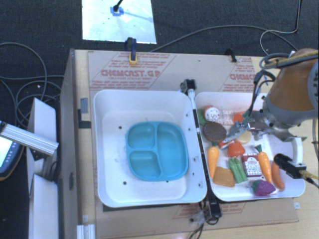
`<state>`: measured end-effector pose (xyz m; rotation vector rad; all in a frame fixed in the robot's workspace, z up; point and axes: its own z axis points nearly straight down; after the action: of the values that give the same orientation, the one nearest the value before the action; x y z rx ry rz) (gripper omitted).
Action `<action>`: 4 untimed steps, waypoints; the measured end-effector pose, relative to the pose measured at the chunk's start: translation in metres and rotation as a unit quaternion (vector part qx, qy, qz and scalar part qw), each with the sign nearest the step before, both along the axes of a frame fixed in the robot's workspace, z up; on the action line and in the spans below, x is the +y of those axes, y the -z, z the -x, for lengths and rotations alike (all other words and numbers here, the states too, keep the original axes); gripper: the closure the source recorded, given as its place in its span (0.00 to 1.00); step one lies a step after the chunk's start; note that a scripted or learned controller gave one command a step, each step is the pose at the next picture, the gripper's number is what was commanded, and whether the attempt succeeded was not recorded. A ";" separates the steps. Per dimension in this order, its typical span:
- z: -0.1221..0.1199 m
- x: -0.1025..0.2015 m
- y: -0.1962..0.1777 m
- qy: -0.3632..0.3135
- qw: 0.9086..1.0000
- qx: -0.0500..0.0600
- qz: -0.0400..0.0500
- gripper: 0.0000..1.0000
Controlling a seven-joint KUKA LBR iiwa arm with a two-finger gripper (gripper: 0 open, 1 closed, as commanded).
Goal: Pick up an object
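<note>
A dark carpeted floor [40, 19] surrounds the surface [149, 66], a pale board printed with red lettering, and two shallow white bins sit on it side by side. The grey arm [294, 91] with its orange band reaches in from the right over the right bin [299, 188]. Its claw [240, 129] hangs low over the middle of that bin, pointing left; whether it is open or closed cannot be told, and nothing can be made out in its grip.

Just left of the claw lies a brown round cookie [215, 131], and beyond that, toward the far side, a white speckled ball [213, 114]. Just below the claw sits an orange-red tomato [236, 149]. Nearer still are a green bundle of beans [237, 169], a red box [251, 165] and a long carrot [264, 167] lying beside it. A second carrot [213, 161] lies by the bin's left wall, with a tan wedge [224, 178] at its near end. A purple bunch of grapes [263, 187] rests at the near edge.

The left bin [107, 133] holds a blue divided tray [157, 150], well apart from the claw. Cables [20, 78] trail across the floor on the left.
</note>
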<state>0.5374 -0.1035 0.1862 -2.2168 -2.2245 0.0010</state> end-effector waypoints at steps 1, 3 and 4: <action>-0.063 -0.010 0.087 0.001 1.000 -0.008 0.001 0.00; -0.060 0.002 0.084 0.000 1.000 -0.013 0.002 1.00; -0.036 -0.061 0.021 0.001 1.000 -0.001 0.001 1.00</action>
<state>0.5738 -0.1641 0.1654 -2.2213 -2.2240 0.0011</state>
